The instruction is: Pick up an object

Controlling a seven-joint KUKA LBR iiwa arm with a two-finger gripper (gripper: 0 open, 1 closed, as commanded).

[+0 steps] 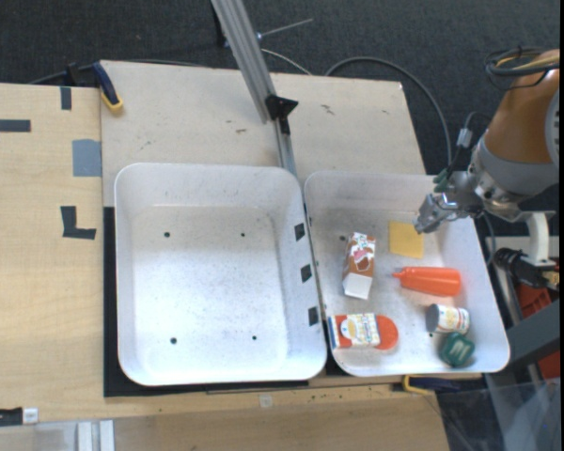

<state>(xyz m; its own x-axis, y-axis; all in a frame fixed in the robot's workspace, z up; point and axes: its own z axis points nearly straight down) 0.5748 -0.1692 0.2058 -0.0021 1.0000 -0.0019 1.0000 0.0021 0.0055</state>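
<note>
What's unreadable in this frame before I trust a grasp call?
- Two-finger gripper, camera view: too small and blurred to tell the finger state or whether it touches the flat yellow square block.
- Small carton with red print and red-and-white packet: labels too small to read.
- Dark green object in the right white bin: shape blurred.
- Grey arm with orange band: cut off by the right edge.

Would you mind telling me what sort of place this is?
Probably a robotics lab bench: a grey-and-orange arm reaches over two white bins, one holding toy groceries like an orange bottle, with loose cables behind.
</note>
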